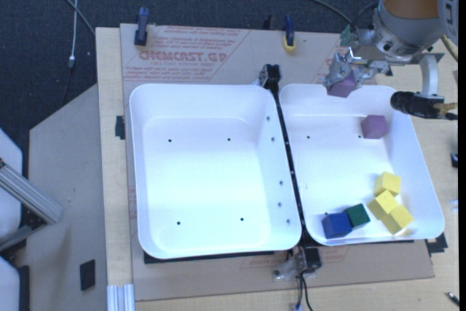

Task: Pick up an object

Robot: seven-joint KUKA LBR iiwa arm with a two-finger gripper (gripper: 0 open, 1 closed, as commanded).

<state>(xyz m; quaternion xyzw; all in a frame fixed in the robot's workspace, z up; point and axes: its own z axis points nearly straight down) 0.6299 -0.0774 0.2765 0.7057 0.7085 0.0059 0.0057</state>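
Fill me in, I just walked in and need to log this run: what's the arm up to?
The arm's gripper is raised over the far edge of the right bin with a purple block between its fingers. A second purple block lies in that bin, and near its front corner sit yellow blocks, a green block and a blue block. The left bin sits alongside.

bright even light, soft shadows, slightly soft focus
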